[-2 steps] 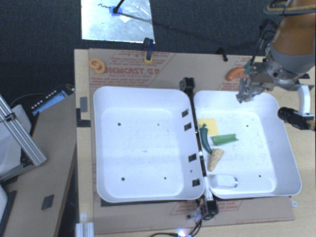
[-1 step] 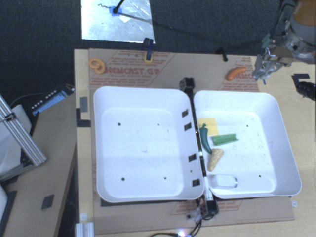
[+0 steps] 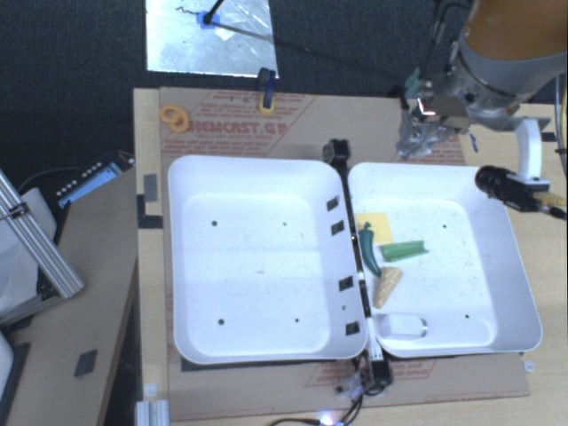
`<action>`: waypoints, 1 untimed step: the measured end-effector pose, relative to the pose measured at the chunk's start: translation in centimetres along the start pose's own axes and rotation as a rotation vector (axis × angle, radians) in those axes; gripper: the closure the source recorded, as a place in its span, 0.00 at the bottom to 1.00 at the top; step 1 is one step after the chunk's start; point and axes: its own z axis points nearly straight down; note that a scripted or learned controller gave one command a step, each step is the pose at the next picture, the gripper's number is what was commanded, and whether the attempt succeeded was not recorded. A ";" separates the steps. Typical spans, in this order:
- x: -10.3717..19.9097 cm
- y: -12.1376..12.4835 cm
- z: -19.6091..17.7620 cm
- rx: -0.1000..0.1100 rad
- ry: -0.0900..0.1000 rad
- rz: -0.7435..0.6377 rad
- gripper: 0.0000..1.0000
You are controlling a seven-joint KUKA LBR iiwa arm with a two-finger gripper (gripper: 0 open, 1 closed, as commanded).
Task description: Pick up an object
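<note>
The arm [image 3: 510,25] reaches in at the upper right, its orange band over a grey wrist, and the gripper [image 3: 424,140] hangs just past the far rim of the right bin [image 3: 479,238], over the printed cardboard sheet [image 3: 240,118] that covers the table [image 3: 98,264]. The tips are small and blurred, so whether the jaws stand wide or narrow cannot be told, and nothing can be seen between them. The objects to be picked lie below the jaws and a little to the left of them, gathered against the right bin's inner wall: a yellow flat piece [image 3: 374,226], a green elongated object [image 3: 404,250] lying across its lower edge, a dark green curved piece [image 3: 366,247] right by the divide, a tan cone-shaped item [image 3: 387,285] just beneath the green one, and a clear, hard-to-read object [image 3: 405,327] near the bin's near edge. The left bin [image 3: 257,256] sits well to the left of the jaws, joined to the right bin by a line of black clips [image 3: 342,229]. Farther left, a metal frame [image 3: 31,247] leans at the table's edge. Beyond the table the floor is dark carpet [image 3: 71,60], with a shiny silver sheet [image 3: 209,25] up and to the left of the jaws. A yellow and blue clamp [image 3: 265,91] grips the cardboard's far edge.
</note>
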 end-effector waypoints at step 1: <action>7.5 -0.1 -0.1 0.004 -0.003 0.005 1.00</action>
